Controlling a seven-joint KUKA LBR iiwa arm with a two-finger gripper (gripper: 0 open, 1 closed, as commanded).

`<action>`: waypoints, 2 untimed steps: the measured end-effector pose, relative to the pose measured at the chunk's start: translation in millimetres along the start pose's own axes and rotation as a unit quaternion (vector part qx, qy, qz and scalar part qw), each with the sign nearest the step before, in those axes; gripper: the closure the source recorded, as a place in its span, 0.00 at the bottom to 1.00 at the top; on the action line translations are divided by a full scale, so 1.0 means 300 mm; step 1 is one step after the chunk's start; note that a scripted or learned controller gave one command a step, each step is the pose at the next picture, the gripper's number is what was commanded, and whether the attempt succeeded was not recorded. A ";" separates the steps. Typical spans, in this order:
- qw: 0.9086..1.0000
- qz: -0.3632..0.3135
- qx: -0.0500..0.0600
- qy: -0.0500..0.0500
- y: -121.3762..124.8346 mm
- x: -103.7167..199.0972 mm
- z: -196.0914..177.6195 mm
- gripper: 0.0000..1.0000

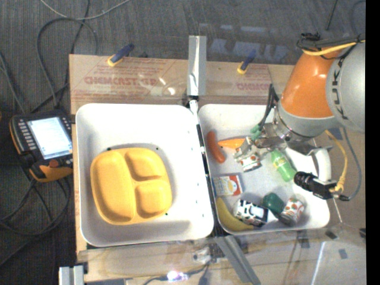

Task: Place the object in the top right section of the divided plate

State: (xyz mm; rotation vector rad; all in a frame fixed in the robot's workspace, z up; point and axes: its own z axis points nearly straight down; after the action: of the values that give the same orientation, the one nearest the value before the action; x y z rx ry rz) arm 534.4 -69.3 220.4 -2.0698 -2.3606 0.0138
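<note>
The yellow divided plate (132,186) lies in the left bin (89,123), with one long section on its left and two smaller ones on its right; the top right section (146,164) holds nothing. My gripper (249,157) is low inside the right bin (323,218), just right of an orange carrot (231,142) and a red sausage (215,146), and left of a green bottle (284,165). The wrist hides what lies directly under the gripper.
Toward the front of the right bin lie a small carton (228,186), a banana (230,218), a black-and-white toy (251,212), a dark green cup (274,202) and a can (292,209). A metal divider (196,70) stands between the bins.
</note>
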 end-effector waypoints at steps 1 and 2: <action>0.999 -0.032 -0.001 0.000 0.176 0.066 0.056 1.00; 0.999 -0.036 0.000 0.001 0.006 0.290 0.123 1.00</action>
State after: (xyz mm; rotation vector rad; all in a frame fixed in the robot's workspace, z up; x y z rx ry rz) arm 524.6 17.1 183.1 -1.9831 -2.4306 0.0107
